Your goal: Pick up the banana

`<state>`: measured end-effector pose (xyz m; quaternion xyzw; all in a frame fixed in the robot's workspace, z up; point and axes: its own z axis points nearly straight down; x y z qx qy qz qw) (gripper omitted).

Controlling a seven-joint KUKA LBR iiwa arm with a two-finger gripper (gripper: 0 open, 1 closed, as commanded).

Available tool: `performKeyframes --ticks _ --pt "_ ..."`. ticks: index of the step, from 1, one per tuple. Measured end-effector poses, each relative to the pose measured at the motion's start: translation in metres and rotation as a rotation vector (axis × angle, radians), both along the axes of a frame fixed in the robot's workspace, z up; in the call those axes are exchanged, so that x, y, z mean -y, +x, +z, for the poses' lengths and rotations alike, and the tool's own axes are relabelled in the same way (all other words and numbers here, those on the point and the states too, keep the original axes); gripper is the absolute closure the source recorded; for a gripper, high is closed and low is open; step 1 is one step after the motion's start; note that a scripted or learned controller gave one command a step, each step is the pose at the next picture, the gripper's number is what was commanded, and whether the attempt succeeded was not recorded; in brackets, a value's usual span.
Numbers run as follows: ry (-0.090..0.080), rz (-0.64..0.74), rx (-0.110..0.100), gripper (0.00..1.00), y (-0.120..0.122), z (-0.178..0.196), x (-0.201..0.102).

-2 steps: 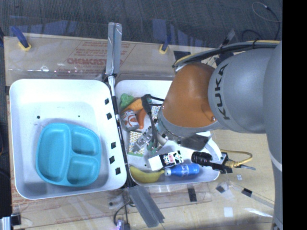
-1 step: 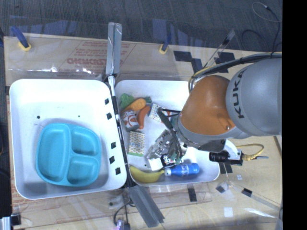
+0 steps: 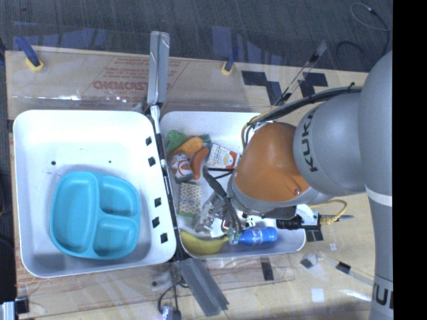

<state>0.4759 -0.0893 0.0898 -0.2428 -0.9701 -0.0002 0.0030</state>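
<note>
"KUKA" on arm point(image 3: 333, 152)

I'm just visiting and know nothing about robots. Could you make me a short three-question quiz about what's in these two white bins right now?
1. True or false: the banana lies in the same bin as the blue divided plate.
2. Multiple choice: what lies directly beside the banana, on the arm's side of it? A) a blue bottle B) a red mug C) a spoon
3. Fill in: the end effector is over the ______ bin, the one on the camera view's right.

Key
1. False. The banana is at the near edge of the right bin; the plate sits in the left bin.
2. A
3. right
</note>
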Motion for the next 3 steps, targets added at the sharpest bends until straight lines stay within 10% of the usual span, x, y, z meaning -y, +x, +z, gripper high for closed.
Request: performKeyframes --ticks 1,2,3 --pt "-0.001 0.001 0.004 0.00 0.001 0.038 0.065" --pt "-0.001 -0.165 0.000 0.00 0.000 0.000 0.008" --pt "0.000 -0.161 -0.002 1.00 0.001 0.009 0.007"
